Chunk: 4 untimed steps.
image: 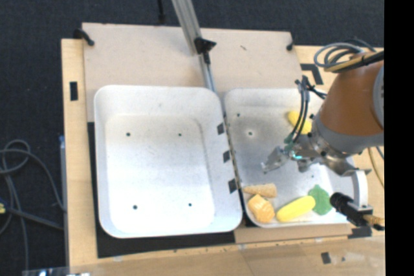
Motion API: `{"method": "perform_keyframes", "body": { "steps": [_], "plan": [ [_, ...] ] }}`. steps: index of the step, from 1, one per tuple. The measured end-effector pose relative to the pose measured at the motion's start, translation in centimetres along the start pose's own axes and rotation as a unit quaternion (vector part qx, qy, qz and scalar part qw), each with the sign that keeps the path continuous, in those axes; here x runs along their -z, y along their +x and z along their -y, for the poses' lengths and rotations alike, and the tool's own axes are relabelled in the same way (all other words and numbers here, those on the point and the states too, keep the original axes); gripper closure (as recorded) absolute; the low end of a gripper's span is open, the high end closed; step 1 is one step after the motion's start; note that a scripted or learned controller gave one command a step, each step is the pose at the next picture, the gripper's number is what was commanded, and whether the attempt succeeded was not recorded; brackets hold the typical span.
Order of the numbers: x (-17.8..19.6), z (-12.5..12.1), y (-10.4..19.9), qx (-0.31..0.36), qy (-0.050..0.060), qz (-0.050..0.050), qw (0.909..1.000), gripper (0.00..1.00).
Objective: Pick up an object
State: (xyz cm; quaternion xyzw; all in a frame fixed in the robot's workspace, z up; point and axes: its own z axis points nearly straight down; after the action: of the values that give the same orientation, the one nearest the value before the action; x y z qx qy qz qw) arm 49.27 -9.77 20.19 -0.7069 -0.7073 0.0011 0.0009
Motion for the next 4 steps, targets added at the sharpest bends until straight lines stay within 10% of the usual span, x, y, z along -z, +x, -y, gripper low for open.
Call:
{"method": "perform_keyframes", "body": {
  "steps": [3, 4],
  "plan": [
    [-10.3, -1.1, -0.4, -0.001, 0.000, 0.000, 1.0000, 0.00],
    [-8.9, -1.3, -0.4, -0.005, -0.004, 0.000, 1.0000, 1.00]
  ]
}}
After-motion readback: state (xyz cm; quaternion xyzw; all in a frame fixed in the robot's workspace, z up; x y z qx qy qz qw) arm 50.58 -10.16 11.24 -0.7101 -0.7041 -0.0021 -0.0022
